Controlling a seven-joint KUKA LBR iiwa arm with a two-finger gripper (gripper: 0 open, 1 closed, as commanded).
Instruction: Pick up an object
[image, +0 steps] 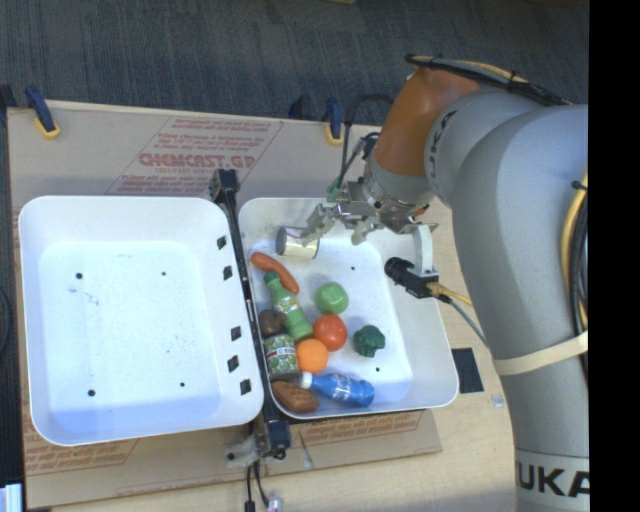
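Your gripper (322, 228), jaw state I cannot tell, hovers beside a small cylinder (296, 241), probably light, rigid and slippery: grip across its round sides.

We see a robotics lab — a grey industrial arm (520, 230) enters at the frame's right, over two white bins (120, 320) clamped onto a cardboard-covered table (200, 140), with cables trailing — toy food fills one bin.
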